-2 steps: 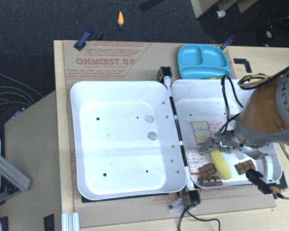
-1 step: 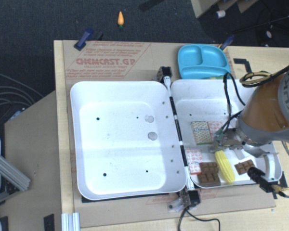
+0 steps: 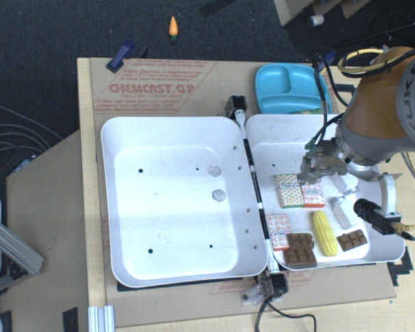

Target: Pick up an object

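Corn cob (image 3: 324,232), the yellow one, lies in the right bin (image 3: 277,133), near its front edge, long axis running from the bin's back toward its front with a slight lean to the right at the near end. Just left of it sits a brown waffle-like block (image 3: 301,250), and to its right a smaller brown piece (image 3: 352,240), partly tucked under the arm's black fittings. Further back, two patterned packets lie side by side: a checked one (image 3: 288,190) and a red-and-white one (image 3: 313,196), the latter's top edge covered by the gripper (image 3: 318,173). A small red-printed card (image 3: 278,225) rests against the bin's left wall.

The gripper hangs low over those packets, and the jaws are buried beneath the grey wrist, so open or closed I cannot tell. The arm's orange band (image 3: 373,102) blocks the right bin's back right corner and runs off the right side of the view.

Over in the left bin (image 3: 124,144), two small grey discs (image 3: 216,183) sit well apart from everything else. A blue tray (image 3: 287,88) rests on the table (image 3: 159,81) behind the right bin, its right edge crossed by cables.
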Motion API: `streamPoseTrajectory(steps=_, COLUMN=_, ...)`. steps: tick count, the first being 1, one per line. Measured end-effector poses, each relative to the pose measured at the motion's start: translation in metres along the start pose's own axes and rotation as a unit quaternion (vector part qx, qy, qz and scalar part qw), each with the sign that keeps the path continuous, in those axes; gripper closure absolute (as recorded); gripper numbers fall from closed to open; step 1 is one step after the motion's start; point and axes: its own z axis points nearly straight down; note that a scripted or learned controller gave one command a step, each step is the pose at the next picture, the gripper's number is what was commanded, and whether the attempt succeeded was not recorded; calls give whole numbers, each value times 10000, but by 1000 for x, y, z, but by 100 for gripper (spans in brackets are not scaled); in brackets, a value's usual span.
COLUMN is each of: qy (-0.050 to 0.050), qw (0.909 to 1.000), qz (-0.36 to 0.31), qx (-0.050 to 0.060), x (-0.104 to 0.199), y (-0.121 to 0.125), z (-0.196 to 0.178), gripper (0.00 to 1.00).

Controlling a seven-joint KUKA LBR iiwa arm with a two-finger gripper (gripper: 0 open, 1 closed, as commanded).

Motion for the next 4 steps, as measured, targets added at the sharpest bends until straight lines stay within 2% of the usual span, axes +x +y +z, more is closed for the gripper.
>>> streamPoseTrajectory(steps=1, qy=-2, qw=10000, qz=1, qx=9, x=0, y=-1, z=1, gripper=0)
streamPoseTrajectory(steps=2, qy=-10, qw=10000, qz=-1, qx=-30, x=-30, y=39, z=97, gripper=0)
streamPoseTrajectory(steps=3, qy=-24, qw=10000, qz=6, qx=-52, x=-21, y=-14, z=97, gripper=0)
streamPoseTrajectory(steps=4, qy=-10, qw=10000, qz=5, qx=-68, x=-20, y=-13, z=86, gripper=100)
